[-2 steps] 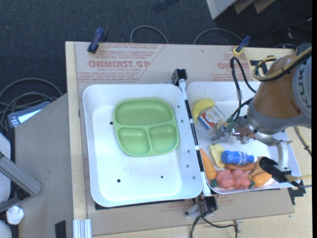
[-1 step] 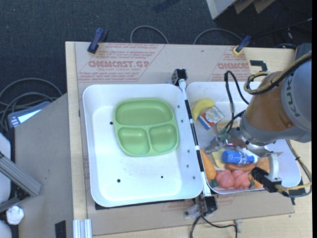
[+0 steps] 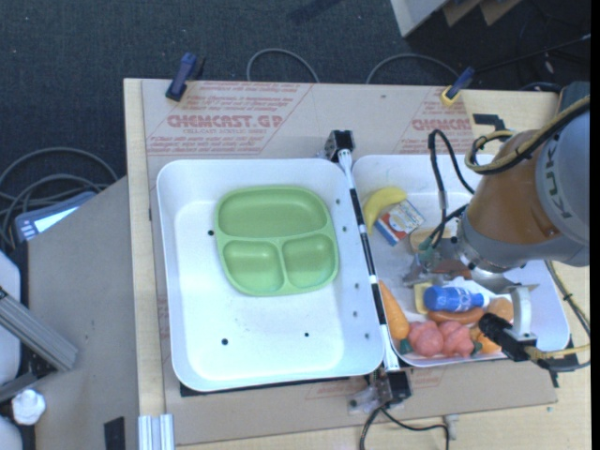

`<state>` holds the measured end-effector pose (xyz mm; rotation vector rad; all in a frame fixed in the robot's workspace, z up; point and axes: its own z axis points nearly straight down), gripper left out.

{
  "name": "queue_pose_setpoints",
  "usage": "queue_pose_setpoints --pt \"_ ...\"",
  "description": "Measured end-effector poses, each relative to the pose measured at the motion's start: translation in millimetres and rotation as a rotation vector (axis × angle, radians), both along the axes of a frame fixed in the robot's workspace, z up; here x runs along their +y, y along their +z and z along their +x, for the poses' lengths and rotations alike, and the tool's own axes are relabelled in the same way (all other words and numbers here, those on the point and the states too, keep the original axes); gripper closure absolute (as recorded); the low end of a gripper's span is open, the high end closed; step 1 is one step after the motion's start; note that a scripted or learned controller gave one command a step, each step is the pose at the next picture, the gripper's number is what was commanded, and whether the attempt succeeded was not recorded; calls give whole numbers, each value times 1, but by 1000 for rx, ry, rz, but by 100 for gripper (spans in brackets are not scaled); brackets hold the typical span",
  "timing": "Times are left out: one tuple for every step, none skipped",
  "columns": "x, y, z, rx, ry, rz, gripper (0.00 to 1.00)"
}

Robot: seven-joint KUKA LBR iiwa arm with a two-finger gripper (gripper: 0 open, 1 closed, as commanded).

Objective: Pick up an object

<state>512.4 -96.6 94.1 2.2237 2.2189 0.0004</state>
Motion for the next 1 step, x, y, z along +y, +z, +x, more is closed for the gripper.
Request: queue_pose_setpoints --pt "59 92 41 0 3 0 100"
